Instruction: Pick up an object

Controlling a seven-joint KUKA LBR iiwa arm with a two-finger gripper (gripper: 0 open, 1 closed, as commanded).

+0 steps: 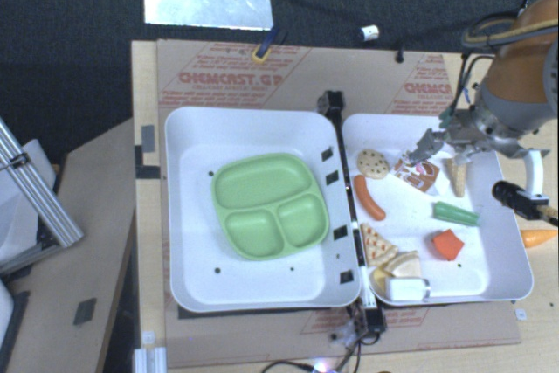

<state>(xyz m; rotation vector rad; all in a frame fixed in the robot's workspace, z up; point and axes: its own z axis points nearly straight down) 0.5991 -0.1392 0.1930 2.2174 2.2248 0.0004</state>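
My gripper (439,155) hangs over the back of the right bin (410,223), fingers spread open with nothing between them. One fingertip is just above a red-and-white packet (418,176); the other is over a pale cone (458,176). Around them lie a speckled cookie (373,162), an orange-red sausage (369,197), a green piece (455,212) and a red-orange block (446,245). At the bin's front left are a waffle-like slice (376,242), a bread piece (398,262) and a white block (404,287).
The left bin (188,140) holds a green divided plate (266,205). An orange carrot-like piece (538,236) lies at the right bin's right rim. A black part of the arm (517,196) reaches over that rim. Black clips run along the divider between the bins.
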